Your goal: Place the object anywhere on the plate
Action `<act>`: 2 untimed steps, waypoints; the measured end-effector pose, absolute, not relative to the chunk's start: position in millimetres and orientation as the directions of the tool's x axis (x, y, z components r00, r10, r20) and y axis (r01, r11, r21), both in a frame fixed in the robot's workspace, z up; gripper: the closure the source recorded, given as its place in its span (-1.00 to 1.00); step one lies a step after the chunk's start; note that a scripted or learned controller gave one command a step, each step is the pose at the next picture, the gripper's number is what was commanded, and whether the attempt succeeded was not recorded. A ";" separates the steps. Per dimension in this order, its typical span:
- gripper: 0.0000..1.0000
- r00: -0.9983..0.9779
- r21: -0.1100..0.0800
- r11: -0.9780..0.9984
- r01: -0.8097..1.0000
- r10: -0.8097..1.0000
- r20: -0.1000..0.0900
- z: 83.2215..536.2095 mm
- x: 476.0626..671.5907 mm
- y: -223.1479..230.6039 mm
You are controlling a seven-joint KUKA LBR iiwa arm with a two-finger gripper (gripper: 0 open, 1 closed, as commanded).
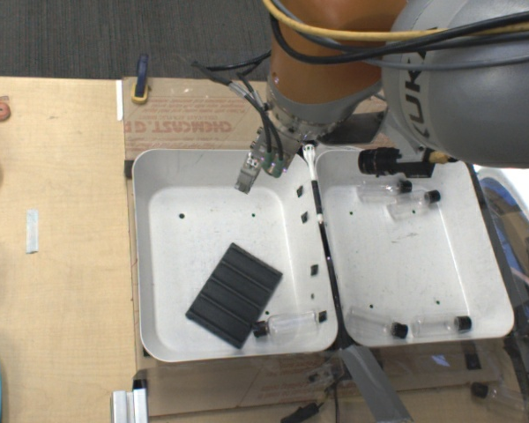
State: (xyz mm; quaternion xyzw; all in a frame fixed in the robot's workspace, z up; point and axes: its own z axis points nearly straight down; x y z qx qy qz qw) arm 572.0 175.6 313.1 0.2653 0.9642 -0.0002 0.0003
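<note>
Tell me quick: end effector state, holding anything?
End effector: above the left white bin; grip state cannot be told. The black ribbed rectangular plate lies apart from it.

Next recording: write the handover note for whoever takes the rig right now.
Tool: over the far edge of the left bin, nothing seen between its fingers; open or shut is unclear.
Things: black ribbed plate lies flat in the left bin, near side. Small clear pieces with black caps lie by the plate's near corner and in the right bin.
Done: nothing is on the plate.
Left: pick an object and place it on the plate.

Black ribbed plate (235,294) lies tilted in left bin (150,263).
</note>
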 end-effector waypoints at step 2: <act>1.00 -0.897 0.001 0.897 -0.442 -0.442 -0.003 442.0 479.0 226.6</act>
